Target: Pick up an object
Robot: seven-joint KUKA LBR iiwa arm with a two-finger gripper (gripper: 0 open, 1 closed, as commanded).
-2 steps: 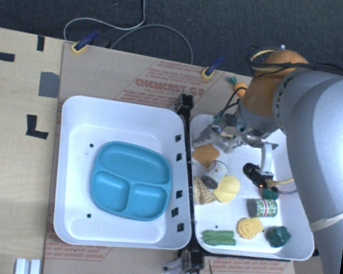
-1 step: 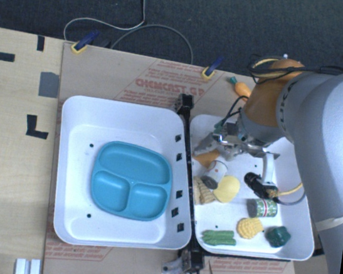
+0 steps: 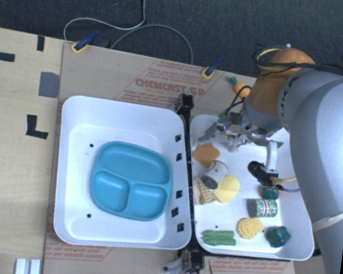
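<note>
Where toys crowd the right bin [image 3: 300, 237], end effector [image 3: 225, 134] near its back edge, grip indiscernible.

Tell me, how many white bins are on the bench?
2. The left bin holds a blue divided plate. The right bin holds the small toy foods, with the gripper over its far end.
</note>
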